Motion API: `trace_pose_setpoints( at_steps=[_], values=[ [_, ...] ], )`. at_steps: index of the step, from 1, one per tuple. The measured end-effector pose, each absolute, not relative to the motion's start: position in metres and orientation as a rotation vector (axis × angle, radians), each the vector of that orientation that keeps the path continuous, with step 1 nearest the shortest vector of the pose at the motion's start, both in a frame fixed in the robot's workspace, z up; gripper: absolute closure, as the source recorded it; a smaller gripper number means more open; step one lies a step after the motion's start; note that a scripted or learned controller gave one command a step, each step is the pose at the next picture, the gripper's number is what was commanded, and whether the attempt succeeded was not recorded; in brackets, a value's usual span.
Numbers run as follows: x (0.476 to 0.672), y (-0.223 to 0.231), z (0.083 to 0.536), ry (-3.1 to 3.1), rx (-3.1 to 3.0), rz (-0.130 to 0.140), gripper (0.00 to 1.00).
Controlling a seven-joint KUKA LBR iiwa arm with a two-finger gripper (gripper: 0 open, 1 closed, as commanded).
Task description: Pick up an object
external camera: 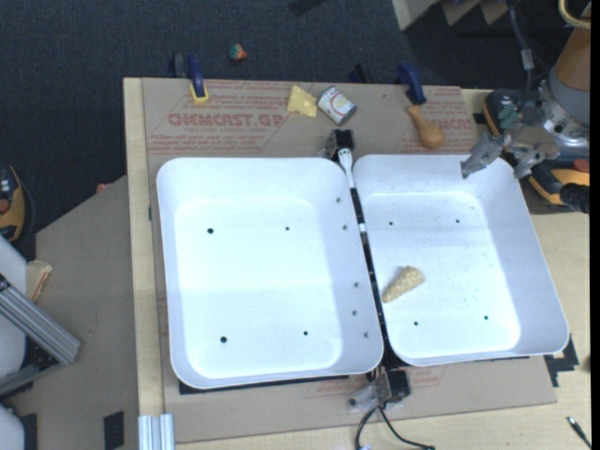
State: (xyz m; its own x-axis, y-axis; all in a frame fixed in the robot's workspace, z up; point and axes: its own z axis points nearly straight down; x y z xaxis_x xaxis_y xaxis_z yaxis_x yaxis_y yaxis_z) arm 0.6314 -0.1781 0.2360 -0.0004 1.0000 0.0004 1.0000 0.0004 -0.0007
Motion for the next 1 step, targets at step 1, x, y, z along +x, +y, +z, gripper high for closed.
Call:
trace_pose_setpoints(
  at_steps=[1],
  values=[
    [0.5960, -0.0758, 0.3732, -2.235, -2.217, -0.012, 0.00]
  ],
)
